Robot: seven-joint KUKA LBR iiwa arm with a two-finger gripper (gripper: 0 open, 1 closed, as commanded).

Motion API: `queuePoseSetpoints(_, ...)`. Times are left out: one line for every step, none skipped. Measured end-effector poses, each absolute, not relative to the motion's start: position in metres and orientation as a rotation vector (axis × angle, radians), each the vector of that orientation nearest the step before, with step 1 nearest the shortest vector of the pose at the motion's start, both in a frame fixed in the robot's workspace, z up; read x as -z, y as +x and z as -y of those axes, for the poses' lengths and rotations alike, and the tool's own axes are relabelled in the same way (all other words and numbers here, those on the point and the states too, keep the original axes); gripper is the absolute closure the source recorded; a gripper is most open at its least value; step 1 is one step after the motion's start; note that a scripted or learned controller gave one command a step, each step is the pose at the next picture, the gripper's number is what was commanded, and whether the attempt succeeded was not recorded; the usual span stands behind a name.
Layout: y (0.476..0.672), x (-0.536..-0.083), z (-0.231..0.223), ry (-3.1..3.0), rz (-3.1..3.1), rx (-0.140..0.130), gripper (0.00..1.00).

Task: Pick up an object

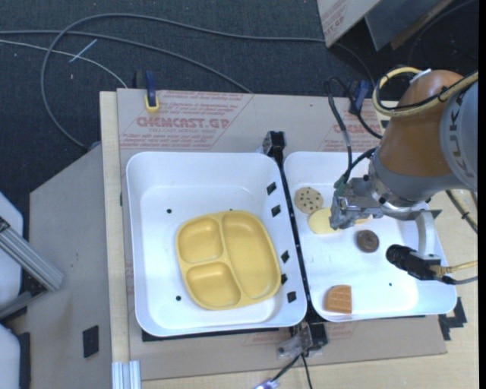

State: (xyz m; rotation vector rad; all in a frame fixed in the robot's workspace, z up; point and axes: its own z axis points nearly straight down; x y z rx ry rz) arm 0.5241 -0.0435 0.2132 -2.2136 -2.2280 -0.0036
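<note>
The arm (425, 129) enters from the right edge of the frame. Its orange band sits in the upper right and its grey wrist bends down and leftward over the right bin (410, 302). The gripper (348, 214) points down into that bin's upper left part, just over the right edge of a pale yellow disc (319, 223). From this angle I cannot tell whether the gripper is apart or together, and nothing can be seen clamped in it.

At the far left edge a metal rail (26, 254) lies at a slant on a pale surface. Above it, dark carpet (61, 99) fills the upper left, crossed by thin grey cables (45, 53). A brown board (190, 121) with red print carries both bins, and a blue and yellow clamp (152, 93) grips its upper left edge.

The left bin (152, 197) holds a yellow divided plate (228, 258) with three compartments, lying flat toward the lower middle of the bin. Small black clips run along the seam where the two bins meet.

In the right bin a round speckled cookie (307, 200) lies near the upper left corner, just above the pale yellow disc and apart from it. A small dark brown round piece (367, 241) lies to the right of the disc, below the gripper. An orange wedge (339, 298) sits near the bin's lower left edge, well apart from the others. A cardboard box (342, 19) shows at the top of the frame, right of centre.
</note>
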Motion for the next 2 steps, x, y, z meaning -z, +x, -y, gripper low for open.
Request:
queuePoseSetpoints(0.541,-0.224,-0.008,-2.214,2.229,0.005,1.0)
queuePoseSetpoints(0.563,-0.214,-0.055,-2.214,2.227,0.004,1.0)
